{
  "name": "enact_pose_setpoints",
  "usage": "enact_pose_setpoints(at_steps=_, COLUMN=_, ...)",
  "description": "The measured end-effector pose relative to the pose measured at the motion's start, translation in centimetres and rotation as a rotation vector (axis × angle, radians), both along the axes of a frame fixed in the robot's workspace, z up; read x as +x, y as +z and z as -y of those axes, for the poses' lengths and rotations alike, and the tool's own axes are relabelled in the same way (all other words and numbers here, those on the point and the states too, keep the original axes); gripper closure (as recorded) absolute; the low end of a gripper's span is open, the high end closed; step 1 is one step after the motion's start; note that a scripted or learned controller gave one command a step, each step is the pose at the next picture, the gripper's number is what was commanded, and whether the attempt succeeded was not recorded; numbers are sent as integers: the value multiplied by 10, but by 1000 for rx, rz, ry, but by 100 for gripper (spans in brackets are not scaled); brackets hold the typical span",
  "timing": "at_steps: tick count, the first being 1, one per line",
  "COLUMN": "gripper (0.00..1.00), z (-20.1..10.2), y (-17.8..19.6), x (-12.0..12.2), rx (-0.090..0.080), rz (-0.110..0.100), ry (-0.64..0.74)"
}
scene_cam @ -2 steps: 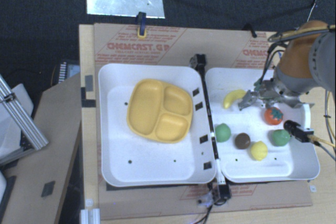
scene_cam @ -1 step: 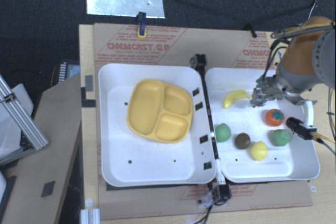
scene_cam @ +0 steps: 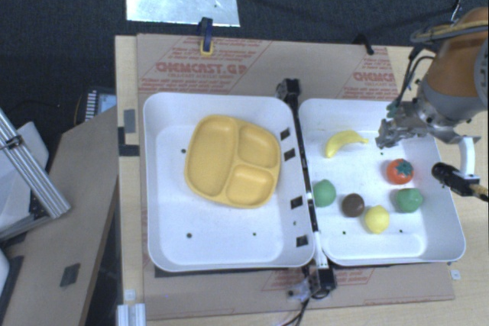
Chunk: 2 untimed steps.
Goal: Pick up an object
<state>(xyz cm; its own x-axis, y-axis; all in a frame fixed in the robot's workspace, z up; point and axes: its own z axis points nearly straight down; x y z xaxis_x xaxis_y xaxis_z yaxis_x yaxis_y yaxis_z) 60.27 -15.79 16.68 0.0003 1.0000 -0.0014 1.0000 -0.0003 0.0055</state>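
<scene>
A grey robot arm with an orange band reaches in from three o'clock over the right-hand shallow white plastic bin [scene_cam: 439, 240], its metal claw [scene_cam: 391, 132] poised above the bin's upper area, at about one o'clock from the bin's centre; whether the claw is released or clenched cannot be told from this angle, and nothing can be seen between its tips. Just beside the claw, toward nine o'clock, lies a curved yellow toy banana [scene_cam: 344, 142]. Below the claw, toward six o'clock, sits a round red-orange toy tomato with a green top [scene_cam: 399, 171], and farther down a green rounded toy fruit [scene_cam: 409, 199]. Along the bin's lower half rest a round green toy lime [scene_cam: 324, 192], a small dark brown ball [scene_cam: 352, 204] and a yellow toy lemon [scene_cam: 377, 219], the brown ball between the other two. The left-hand shallow white plastic bin [scene_cam: 164, 240] holds a yellow three-compartment plastic plate [scene_cam: 231, 160]. Both bins sit side by side on a table [scene_cam: 229, 57] covered with printed brown cardboard.
</scene>
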Motion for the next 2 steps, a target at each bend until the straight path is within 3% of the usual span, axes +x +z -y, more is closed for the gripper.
enact_pose_setpoints(at_steps=1, gripper=100, z=0, y=38, x=1, rx=0, rz=-2, ry=4)
enact_pose_setpoints(at_steps=2, gripper=100, z=-55, y=34, x=4, rx=3, rz=-4, ry=10)
